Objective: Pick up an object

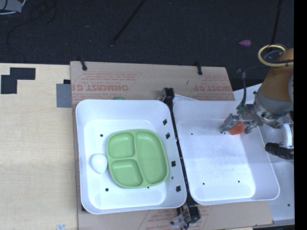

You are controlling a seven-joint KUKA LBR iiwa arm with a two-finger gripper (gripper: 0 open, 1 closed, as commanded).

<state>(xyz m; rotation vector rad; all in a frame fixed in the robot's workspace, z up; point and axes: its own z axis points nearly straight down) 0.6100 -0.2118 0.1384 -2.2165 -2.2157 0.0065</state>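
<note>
The left bin (86, 128) holds a green plate (137, 157) and white egg (99, 163); the end effector (236, 126) in the right bin (225, 186) grips an orange object (236, 129).

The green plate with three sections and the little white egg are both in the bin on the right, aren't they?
No. The camera view shows the green three-section plate and the small white egg-shaped object in the left white bin, not the right one.

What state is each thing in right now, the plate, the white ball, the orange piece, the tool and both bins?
Green divided plate: lying flat, right way up, in the left bin.
White ball: resting against the plate's left edge.
Orange piece: at the tool, near the right bin's upper right; held or not, unclear.
Right bin: holds the orange piece.
</note>
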